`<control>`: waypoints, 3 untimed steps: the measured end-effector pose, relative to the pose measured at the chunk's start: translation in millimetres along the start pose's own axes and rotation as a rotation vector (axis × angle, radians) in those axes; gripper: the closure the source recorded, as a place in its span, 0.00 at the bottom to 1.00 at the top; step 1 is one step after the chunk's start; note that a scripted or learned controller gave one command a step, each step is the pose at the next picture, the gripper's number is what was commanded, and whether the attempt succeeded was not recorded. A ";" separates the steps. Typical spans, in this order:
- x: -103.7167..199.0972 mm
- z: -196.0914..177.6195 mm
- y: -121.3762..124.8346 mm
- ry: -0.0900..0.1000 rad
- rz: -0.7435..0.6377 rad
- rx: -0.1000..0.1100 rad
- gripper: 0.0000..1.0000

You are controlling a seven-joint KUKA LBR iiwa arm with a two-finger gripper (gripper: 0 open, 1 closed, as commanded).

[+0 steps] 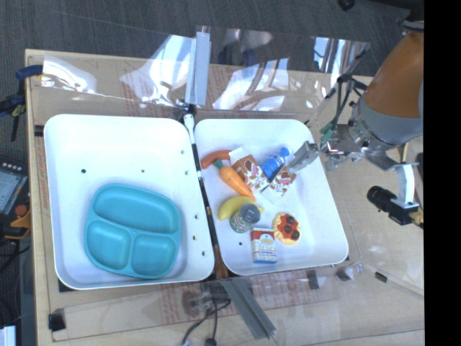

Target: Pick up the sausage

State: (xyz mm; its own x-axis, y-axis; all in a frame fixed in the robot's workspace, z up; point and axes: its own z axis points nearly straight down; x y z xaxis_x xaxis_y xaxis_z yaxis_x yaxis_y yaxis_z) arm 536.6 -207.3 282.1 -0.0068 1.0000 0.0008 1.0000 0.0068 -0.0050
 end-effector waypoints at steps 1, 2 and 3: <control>17.5 128.1 -34.1 0.001 -0.006 0.002 0.00; 14.0 156.4 -39.1 -0.010 -0.042 -0.040 0.00; 41.7 161.0 72.2 -0.016 -0.081 -0.061 0.00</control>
State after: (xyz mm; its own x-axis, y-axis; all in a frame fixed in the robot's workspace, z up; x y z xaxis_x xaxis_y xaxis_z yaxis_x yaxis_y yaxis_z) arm 607.6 -165.0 120.8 -0.0876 0.9960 -0.0173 0.9945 0.0884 0.0554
